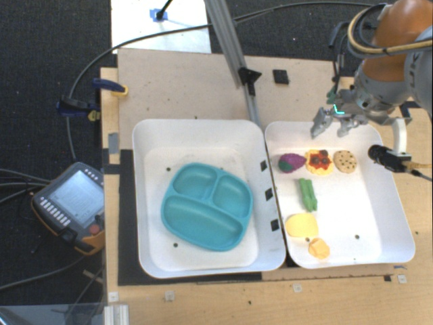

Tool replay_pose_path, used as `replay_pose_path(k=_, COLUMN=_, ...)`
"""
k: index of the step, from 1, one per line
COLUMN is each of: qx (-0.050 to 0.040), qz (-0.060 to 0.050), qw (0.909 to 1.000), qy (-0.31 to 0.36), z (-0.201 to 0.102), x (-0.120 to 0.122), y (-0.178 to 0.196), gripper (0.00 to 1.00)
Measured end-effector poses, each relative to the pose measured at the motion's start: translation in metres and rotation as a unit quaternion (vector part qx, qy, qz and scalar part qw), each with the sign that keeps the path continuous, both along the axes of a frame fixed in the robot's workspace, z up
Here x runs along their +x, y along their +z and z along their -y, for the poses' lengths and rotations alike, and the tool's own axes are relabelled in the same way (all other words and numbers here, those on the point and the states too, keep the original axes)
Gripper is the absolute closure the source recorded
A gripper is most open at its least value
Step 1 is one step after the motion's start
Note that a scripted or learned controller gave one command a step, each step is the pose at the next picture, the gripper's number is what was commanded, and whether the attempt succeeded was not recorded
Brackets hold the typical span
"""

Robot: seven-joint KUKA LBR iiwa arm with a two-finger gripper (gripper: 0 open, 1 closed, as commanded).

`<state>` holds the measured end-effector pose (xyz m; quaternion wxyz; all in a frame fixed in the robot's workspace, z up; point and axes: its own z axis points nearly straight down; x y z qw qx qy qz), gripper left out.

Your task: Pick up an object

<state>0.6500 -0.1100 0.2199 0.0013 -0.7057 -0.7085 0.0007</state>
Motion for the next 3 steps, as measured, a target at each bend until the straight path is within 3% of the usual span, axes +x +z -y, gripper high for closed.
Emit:
replay_pose_path(k=1, qx=-0.0003, qz=0.002, qw=1.0000, qy=0.000, z=0.000, x=0.001, y=0.002, gripper=0.00)
replay_pose_path(k=3, qx=-0.0010, qz=0.002, qw=1.0000, qy=-0.002, z=0.012, x=0.014, y=-0.104, gripper=0.00)
